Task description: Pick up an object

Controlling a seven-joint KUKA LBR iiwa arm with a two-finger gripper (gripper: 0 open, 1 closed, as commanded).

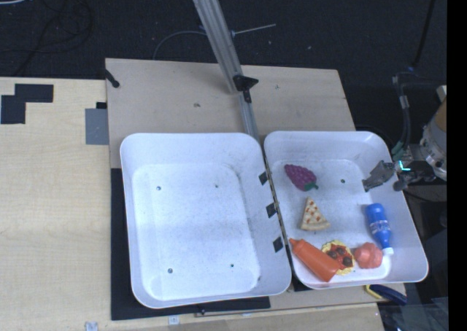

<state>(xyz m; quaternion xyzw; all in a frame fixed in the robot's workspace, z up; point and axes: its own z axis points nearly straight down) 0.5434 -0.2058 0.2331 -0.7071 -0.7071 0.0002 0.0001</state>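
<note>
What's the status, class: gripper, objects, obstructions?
Gripper at right bin's right edge, holding nothing. Grapes, pizza slice, blue bottle lie loose. Nothing blocking.

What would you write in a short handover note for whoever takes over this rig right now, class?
Gripper: at the right bin's right edge, over the rim, holding nothing; finger state unclear.
Things, all in the right bin: purple grape bunch near the top left, pizza slice in the middle, blue bottle on the right, orange carrot, small round pizza and red tomato along the front.
Done: nothing picked yet.
Left: choose an object, descend, grasp, lift.
</note>
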